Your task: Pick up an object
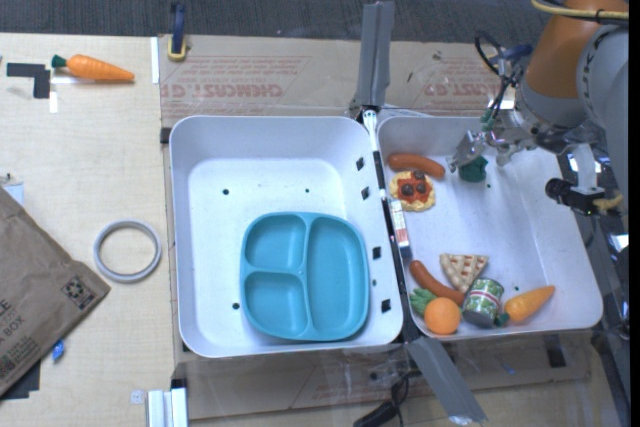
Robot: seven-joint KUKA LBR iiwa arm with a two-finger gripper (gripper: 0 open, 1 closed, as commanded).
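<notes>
My gripper (472,161) hangs over the back of the right bin (560,245), reaching in from the right. It is shut on a small dark green toy (474,171), which sits between the fingertips. To its left lie a red sausage (416,163) and a small pizza (414,192). Along the bin's front lie a waffle wedge (463,267), a second sausage (434,278), an orange (442,315), a green-labelled can (483,302) and a carrot (531,300).
The left bin (200,215) holds a blue divided tray (304,276). On the bench to the left lie a tape ring (127,249), a cardboard box (35,290) and another carrot (95,68). A grey divider post (376,55) stands behind the bins.
</notes>
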